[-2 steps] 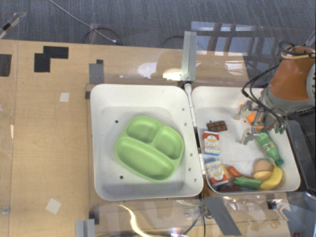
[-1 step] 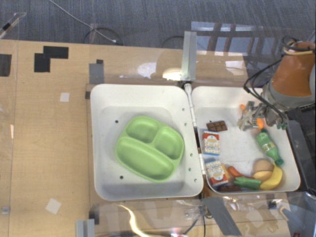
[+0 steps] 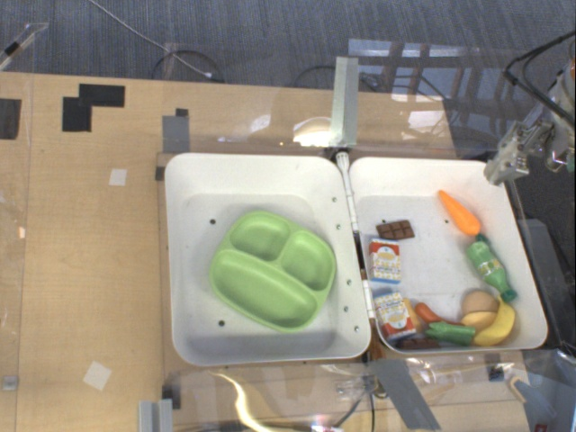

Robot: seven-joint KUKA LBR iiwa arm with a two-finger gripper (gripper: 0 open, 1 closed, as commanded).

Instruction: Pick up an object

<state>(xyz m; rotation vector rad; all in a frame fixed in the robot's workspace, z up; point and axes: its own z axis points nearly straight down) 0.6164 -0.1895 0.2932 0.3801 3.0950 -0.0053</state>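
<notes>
The right bin [image 3: 423, 183] holds several toy foods. An orange carrot [image 3: 459, 212] lies near its far right, and a brown chocolate bar [image 3: 394, 230] sits near the middle divider. A green bottle [image 3: 489, 266] lies along the right wall. Two small printed cartons [image 3: 384, 262] [image 3: 393, 311] sit by the left wall. In the near right corner a yellow banana [image 3: 498, 324], a tan roll [image 3: 480, 303] and a green vegetable [image 3: 450, 333] are bunched together. My gripper [image 3: 504, 165] hangs above the bin's far right corner, up and to the right of the carrot, with nothing seen in it.
The left bin [image 3: 193, 205] carries a green divided plate [image 3: 273, 268]. A metal post [image 3: 345, 102] stands behind the seam between the bins. Cables run behind the bench and near the arm at the right.
</notes>
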